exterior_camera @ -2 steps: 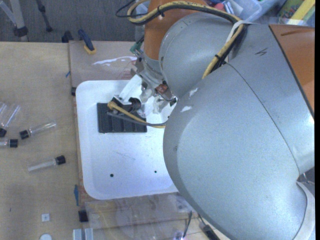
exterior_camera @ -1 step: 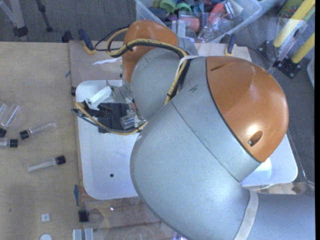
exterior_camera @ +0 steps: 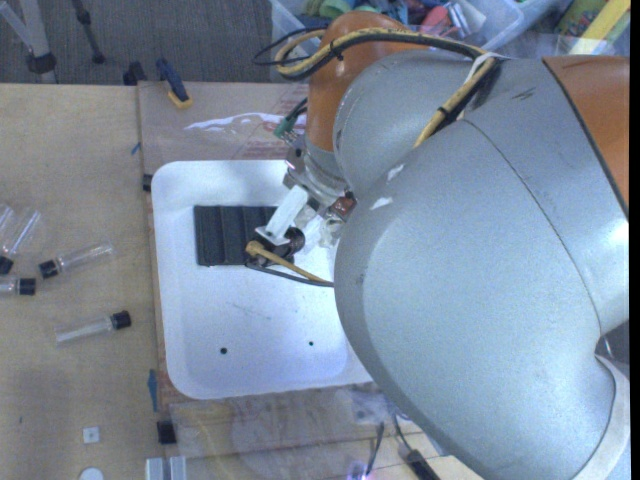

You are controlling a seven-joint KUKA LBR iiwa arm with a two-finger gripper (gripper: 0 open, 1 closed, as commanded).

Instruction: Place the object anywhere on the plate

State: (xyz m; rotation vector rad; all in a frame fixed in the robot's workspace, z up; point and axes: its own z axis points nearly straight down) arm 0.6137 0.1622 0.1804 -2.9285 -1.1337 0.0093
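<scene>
Camera view: dark ribbed plate (exterior_camera: pixel 232 234) lies toward the far-left corner of the bin (exterior_camera: pixel 250 368), gripper (exterior_camera: pixel 316 208) low at plate's right edge, grip state can't tell, object hidden under the arm, so placement judged unconfirmed, release and retreat left.

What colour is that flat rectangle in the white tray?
Dark grey slab, faintly ribbed, seen in the camera view.

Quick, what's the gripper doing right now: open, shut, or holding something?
Gripper: cannot be told from this view; it hangs over the white bin, beside the dark flat slab.
</scene>
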